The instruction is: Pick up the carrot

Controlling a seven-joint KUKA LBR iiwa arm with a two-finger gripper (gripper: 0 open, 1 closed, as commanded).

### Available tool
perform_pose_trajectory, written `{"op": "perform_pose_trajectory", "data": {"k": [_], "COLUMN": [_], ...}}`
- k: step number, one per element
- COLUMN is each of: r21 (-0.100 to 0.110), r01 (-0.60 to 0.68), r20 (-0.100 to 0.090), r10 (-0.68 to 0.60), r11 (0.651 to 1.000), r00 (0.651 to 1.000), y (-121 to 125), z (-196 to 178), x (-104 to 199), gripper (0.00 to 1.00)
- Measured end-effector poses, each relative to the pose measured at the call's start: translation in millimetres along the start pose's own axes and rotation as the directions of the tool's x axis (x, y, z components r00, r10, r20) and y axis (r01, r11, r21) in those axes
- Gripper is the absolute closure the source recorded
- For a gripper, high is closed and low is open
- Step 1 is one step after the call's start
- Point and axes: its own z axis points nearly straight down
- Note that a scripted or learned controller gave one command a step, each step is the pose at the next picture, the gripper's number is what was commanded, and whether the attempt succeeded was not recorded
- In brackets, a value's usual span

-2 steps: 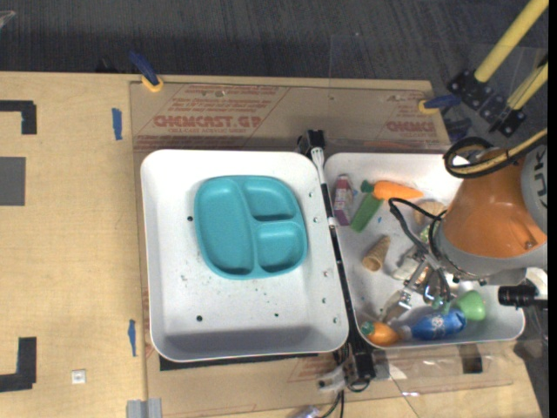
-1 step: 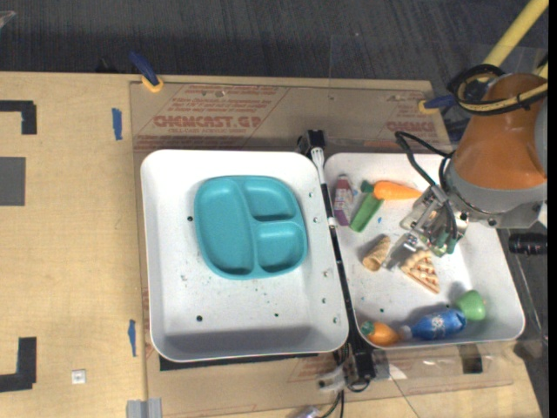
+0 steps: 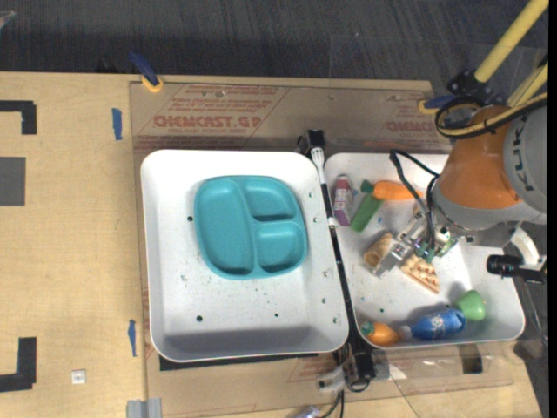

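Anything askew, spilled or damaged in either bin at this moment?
Nothing looks spilled or broken. The teal divided plate sits flat in the left bin. In the right bin the carrot, the blue item and the other small toys lie loosely scattered, with the gripper low among them.

The right bin (image 3: pixel 513 316) is crowded: a green bottle (image 3: pixel 365 209) lies just beside the carrot (image 3: pixel 393 191), and the arm (image 3: pixel 474 181) overhangs its right end. Open white floor lies between the tan block (image 3: pixel 379 250) and the blue toy (image 3: pixel 437 324).
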Motion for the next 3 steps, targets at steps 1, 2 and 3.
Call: {"op": "perform_pose_trajectory", "data": {"k": [1,2,3], "r21": [-0.004,0.020,0.023], "r01": [0.060,-0.004,-0.231], "r20": [0.007,-0.042,-0.003], "r10": [-0.060,0.005,0.231], "r11": [0.998,1.000,0.973], "r00": [0.998,0.999,0.973], "y": [11,33,48], "z": [7,9,9], "x": [-58,-110,-86], "gripper": [0.00,0.00,0.00]}}
